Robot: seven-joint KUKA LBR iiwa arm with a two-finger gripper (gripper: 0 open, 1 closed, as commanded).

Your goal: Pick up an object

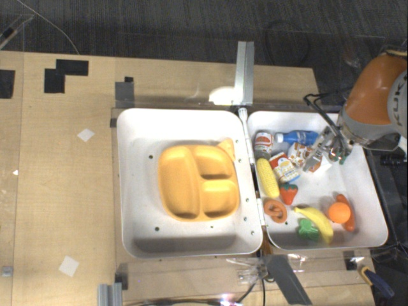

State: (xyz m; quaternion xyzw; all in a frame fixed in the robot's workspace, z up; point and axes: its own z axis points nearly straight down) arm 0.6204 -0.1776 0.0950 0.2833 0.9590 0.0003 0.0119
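a robotics lab or test cell. a pale wooden bench (57, 190) carries two white bins (134, 190) held by metal brackets (245, 69), with black tape marks (64, 74) and loose cables (38, 24) on dark carpet.

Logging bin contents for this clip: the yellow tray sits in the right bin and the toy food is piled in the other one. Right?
Not quite. The camera view shows the yellow tray in the left bin; the toy food, such as the corn and banana, is in the right bin, where the gripper is.
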